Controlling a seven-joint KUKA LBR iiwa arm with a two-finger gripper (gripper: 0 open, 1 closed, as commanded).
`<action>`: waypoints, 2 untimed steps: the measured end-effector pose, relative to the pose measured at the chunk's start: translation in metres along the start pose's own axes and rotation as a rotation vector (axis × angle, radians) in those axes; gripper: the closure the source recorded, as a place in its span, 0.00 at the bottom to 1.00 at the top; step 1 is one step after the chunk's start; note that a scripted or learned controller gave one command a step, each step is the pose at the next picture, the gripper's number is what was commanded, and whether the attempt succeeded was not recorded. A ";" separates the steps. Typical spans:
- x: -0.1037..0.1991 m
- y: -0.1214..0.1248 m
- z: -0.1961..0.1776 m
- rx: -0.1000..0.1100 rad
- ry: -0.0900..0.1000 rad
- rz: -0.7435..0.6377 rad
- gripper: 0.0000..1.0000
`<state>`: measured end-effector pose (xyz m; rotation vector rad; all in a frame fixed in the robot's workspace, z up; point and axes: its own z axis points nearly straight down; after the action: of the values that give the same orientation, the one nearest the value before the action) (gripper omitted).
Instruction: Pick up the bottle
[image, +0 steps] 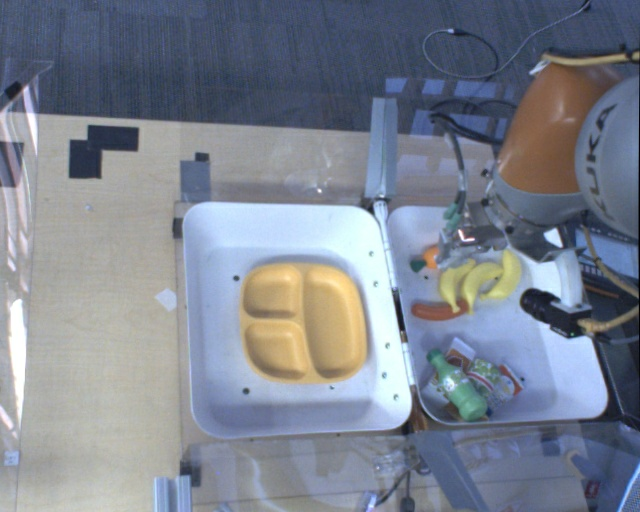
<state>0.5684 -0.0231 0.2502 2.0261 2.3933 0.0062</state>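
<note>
The bottle (456, 386) is green with a labelled body. It lies on its side in the near part of the right bin (575, 385), partly on a crumpled packet (493, 376). My gripper (463, 236) hangs over the far part of that bin, just above a bunch of yellow bananas (482, 281). It is well behind the bottle and apart from it.
An orange-red sausage (438, 311) lies between the bananas and the bottle. A small orange item (429, 258) sits left of the gripper. The left bin (215, 300) holds a yellow divided plate (303, 321). A black cable fitting (548, 309) reaches in from the right.
</note>
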 end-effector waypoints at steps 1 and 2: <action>0.000 0.000 0.000 0.001 0.000 0.000 0.00; -0.028 -0.042 0.054 0.002 0.001 -0.270 0.00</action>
<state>0.5318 -0.0573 0.1962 1.6859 2.6455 0.0038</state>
